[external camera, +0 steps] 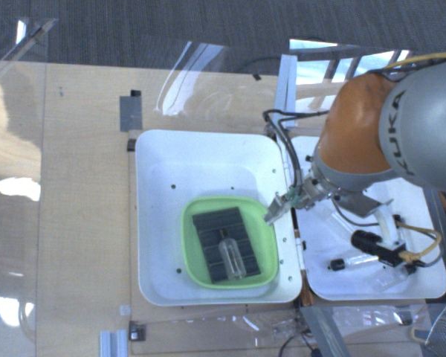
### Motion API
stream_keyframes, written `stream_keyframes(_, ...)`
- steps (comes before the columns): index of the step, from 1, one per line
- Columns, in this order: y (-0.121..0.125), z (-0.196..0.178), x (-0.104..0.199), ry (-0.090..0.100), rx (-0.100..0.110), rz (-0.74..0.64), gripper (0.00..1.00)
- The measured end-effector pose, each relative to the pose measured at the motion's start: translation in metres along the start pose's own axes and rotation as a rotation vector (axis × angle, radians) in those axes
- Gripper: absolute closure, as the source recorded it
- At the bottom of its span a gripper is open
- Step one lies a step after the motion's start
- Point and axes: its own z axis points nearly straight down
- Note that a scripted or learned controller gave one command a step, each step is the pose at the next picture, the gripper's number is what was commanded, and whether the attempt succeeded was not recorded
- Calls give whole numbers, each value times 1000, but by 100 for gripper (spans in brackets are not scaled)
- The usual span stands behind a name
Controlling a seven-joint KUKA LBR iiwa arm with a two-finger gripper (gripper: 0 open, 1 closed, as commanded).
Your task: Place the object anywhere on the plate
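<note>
A lime-green plate (192, 259) sits in the left white bin (160, 192), toward its front. A dark grey ribbed rectangular object (212, 233) lies flat on the plate and covers most of its floor. A small clear cylinder (233, 257) rests on top of the grey object, near its front half. My gripper (276, 210) hangs low at the plate's right rim, close to the wall between the two bins. Nothing shows between its tips. The grey and orange arm reaches in above the right bin.
The right white bin (323, 281) lies under the arm, which hides most of it. A grey metal bracket (131, 111) stands on the bench behind the left bin. Pale wooden bench stretches out to the left.
</note>
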Motion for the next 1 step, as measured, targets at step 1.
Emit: stream_keyframes(1, 3, -8, 0, -1, -2, -5, 100)
